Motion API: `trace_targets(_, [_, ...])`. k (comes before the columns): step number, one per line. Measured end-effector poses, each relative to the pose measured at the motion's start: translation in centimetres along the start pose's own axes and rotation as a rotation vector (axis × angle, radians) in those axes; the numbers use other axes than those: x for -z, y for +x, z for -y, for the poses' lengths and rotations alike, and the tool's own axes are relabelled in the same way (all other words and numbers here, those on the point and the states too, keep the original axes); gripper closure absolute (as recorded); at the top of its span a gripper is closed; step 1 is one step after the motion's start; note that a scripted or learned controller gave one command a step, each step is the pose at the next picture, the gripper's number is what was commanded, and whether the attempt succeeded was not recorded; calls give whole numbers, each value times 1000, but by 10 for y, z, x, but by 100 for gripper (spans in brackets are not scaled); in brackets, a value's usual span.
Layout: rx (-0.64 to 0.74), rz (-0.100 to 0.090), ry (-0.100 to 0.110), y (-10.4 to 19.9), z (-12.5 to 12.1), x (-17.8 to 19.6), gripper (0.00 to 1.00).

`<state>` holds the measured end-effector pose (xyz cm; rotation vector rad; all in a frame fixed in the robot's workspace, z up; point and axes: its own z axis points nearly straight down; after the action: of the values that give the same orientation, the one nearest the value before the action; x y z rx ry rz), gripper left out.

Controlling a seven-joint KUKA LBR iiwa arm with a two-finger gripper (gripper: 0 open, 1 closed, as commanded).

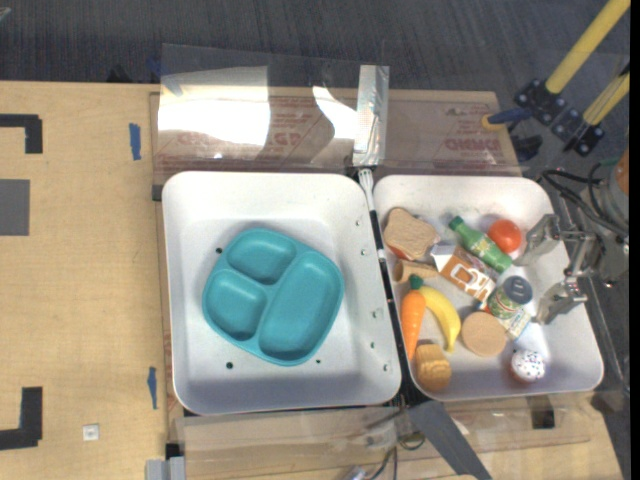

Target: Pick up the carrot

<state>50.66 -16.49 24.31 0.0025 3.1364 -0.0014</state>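
The orange carrot (411,318) lies in the right bin (575,373) near its left wall, pointing toward the front, with a yellow banana (443,313) pressed along its right side. My gripper (552,268) hovers at the right bin's right edge, far from the carrot. Its two metal fingers (541,233) are spread apart with nothing between them, so it is open.
The right bin also holds a bread slice (408,233), green bottle (478,245), tomato (507,235), orange box (466,274), small can (513,300), round tan disc (483,335), bun (433,369) and white ball (528,365). A teal divided plate (272,296) sits in the left bin (190,218).
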Motion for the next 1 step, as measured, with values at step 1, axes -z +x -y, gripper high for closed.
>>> trace_targets(1, [92,6,2,23,-34,-146,0])
